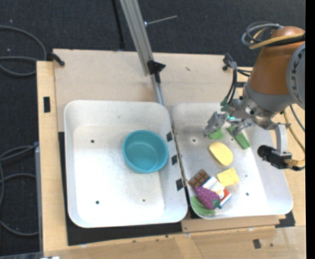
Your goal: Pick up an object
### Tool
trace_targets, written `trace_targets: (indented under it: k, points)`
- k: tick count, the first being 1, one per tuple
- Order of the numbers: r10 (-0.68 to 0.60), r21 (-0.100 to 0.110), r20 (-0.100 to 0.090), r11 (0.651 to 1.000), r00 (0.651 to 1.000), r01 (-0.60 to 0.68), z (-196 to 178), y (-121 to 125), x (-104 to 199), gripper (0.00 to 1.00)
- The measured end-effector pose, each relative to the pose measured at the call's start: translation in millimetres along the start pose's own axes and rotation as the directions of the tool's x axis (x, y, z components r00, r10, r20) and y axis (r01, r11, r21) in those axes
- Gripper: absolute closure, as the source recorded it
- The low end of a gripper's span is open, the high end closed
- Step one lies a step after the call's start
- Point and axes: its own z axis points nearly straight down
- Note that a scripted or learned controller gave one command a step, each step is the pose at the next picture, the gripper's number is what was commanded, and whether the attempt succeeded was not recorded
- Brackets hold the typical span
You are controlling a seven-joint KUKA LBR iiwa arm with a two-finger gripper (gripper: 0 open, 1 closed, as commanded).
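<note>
**Claw low over the right bin, nothing pinched yet**

The claw (226, 124) hangs at about 12 o'clock in the right bin (273, 198), its grey fingers spread apart and bare; no object sits between them. Just below it, toward 6 o'clock, lies a pale yellow oval piece (221, 154) (probably the nearest candidate for a grasp). A green piece (242, 140) sits just beside the claw at its 4 o'clock, partly under the wrist.

Further toward 6 o'clock is a tight cluster at the bin's lower edge: a yellow block (228, 176), a brown chocolate-like bar (199, 178), a purple bumpy toy (206, 197) and a small red-and-white item, touching or overlapping. The left bin (82, 198) holds a teal bowl (145, 151), well apart from the arm.

Risks, as I judge them:

- The oval piece looks smooth and rounded, so fingers closing off-centre could squirt it sideways instead of gripping it.
- The green piece is so near that a descent here could trap or nudge it, giving a half-grasp on two things or on neither.
- A reach into the cluster could catch several items at once or shove them against the bin wall.
- The black cable fitting (273, 156) at 3 o'clock may snag on the bin rim (hard to tell how much clearance it has).
</note>
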Motion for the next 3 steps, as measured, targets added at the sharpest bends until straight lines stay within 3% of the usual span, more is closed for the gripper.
trace_targets:
  k: [2, 3]
  points:
    - [0.004, 0.005, 0.004, 1.000, 1.000, -0.004, 88, 0, -10, 0.00]
    - [0.004, -0.003, 0.007, 1.000, 1.000, -0.004, 122, 2, -13, 0.00]
